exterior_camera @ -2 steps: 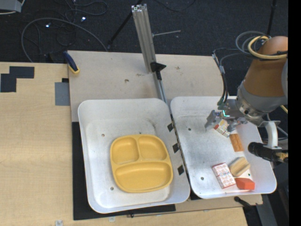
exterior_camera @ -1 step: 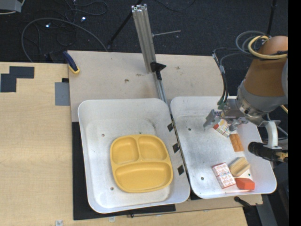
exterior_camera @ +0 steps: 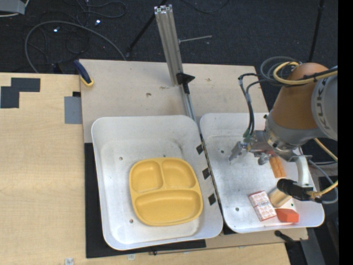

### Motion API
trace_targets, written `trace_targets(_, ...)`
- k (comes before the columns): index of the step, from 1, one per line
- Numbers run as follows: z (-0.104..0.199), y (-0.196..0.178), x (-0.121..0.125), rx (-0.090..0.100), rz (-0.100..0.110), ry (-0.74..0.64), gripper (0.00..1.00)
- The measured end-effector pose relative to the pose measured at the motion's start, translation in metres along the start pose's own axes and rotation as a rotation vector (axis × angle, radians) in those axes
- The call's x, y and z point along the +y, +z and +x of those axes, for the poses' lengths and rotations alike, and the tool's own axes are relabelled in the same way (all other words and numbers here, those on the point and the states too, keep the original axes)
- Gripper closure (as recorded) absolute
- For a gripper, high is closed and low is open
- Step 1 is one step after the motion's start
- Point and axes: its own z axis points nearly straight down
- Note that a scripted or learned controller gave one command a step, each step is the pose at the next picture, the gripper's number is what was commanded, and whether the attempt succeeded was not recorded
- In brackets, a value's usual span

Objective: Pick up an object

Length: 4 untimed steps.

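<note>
- Jaws on the gripper (exterior_camera: 238,150) hang over the right bin (exterior_camera: 231,203); how wide, I cannot tell.
- Approach step: nothing seems held.
- Next move: shift toward the small box (exterior_camera: 262,205) and orange block (exterior_camera: 287,216) near the bin's front corner.

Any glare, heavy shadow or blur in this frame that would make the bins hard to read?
Camera view: lighting is even and soft, with no glare on the left bin; the yellow divided plate is sharp with only a faint shadow; the floor behind the bench is very dark; the small items by the right bin's near corner are soft and low in detail, partly crowded by the arm.
</note>
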Motion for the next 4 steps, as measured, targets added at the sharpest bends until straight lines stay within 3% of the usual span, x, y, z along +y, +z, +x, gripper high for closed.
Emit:
trace_targets(1,0.002,0.064,0.001,0.000,0.000,0.000,0.00)
trace_targets(2,0.002,0.075,0.003,0.000,-0.008,0.001,0.00)
trace_targets(3,0.004,0.063,0.006,0.005,-0.015,0.003,1.00)
trace_targets(4,-0.002,0.015,0.014,-0.002,-0.010,-0.001,1.00)
